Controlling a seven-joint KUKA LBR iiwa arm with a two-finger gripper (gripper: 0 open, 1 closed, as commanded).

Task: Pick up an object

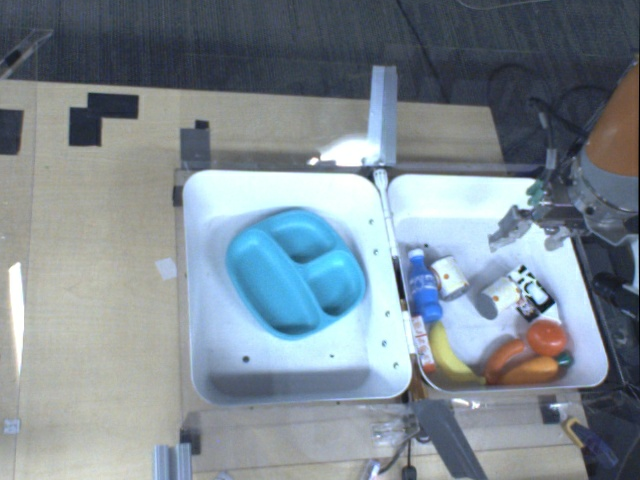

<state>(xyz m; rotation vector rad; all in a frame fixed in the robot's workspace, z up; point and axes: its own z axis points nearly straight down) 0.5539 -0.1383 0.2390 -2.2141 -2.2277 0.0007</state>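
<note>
The left bin [200, 298] holds a blue divided plate [295, 271]. In the right bin [440, 200], a blue-capped bottle [423, 288] lies by the divider above a banana [447, 353] — a grey cylinder [492, 295], a black-and-white carton [530, 292], a tomato [546, 337] further right. At the frame's right edge, the fingers [530, 223] hang open above the bin — holding nothing.

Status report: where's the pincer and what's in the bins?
Pincer above right bin, nothing between its fingers. Water bottle, banana, tomato untouched below. Blue divided tray in left bin.
</note>
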